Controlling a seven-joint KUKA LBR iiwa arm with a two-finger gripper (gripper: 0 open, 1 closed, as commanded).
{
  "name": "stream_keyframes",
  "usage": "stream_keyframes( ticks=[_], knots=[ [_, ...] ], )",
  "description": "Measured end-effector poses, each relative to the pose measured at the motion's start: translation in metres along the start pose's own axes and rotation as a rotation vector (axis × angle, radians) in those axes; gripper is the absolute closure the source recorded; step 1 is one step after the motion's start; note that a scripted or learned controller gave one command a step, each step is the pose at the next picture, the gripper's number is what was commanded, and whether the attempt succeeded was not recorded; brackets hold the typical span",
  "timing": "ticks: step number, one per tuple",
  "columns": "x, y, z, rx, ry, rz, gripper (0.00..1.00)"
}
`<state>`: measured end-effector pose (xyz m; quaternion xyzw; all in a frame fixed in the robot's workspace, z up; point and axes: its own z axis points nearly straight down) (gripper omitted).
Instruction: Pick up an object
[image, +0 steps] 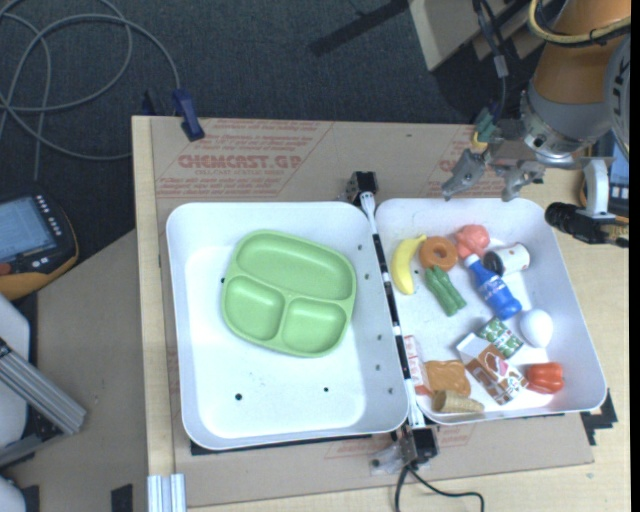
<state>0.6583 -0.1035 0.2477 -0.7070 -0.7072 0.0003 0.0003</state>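
Grey pincer (494, 176) spread open, holding nothing — above far rim of right bin (585, 335), toys clear.

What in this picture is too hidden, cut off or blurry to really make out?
- Arm: cut off by the camera view's top edge.
- Carton: its label print is too small to read.
- Toys at the right bin's near rim: small and crowded, kind unclear.
- Device: cut off by the left edge.
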Motion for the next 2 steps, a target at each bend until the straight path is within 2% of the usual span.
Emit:
stream_keyframes(
  ticks=[1, 2],
  knots=[
    [-0.044, 0.007, 0.156, 0.003, 0.0, 0.001, 0.0],
    [-0.044, 0.009, 0.143, -0.004, -0.001, 0.001, 1.0]
  ],
)
